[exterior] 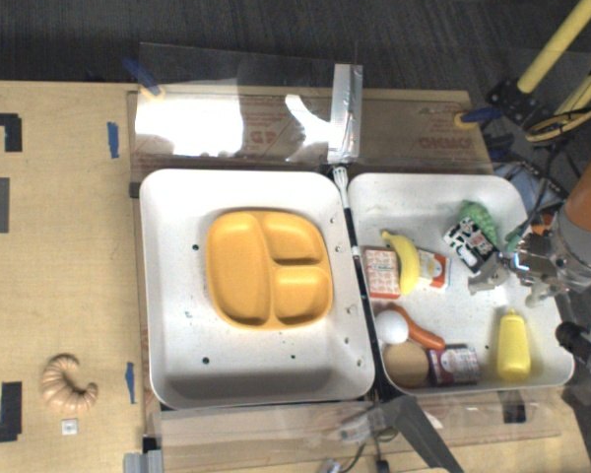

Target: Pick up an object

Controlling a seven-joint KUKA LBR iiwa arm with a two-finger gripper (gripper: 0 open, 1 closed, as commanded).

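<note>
Lying outside the bins on the bench's left is a tan curled toy [69, 382]. Next, the left bin [167, 264] holds a yellow divided plate [269, 268]. In the right bin [424, 195], a curved yellow banana [407, 262] with dark tips lies across a small carton [383, 272]. Whether the gripper [517, 274] is clenched or released, I cannot tell.

two bins sit side by side. the left bin [167, 264] holds a divided plate [269, 268]. in the right bin [428, 187], a banana [406, 261] lies left of centre, a carton [381, 271] touching its left side, a bottle [512, 345] near right, a can [455, 365] along the near wall. a croissant [69, 382] lies on the bench, far left.
</note>
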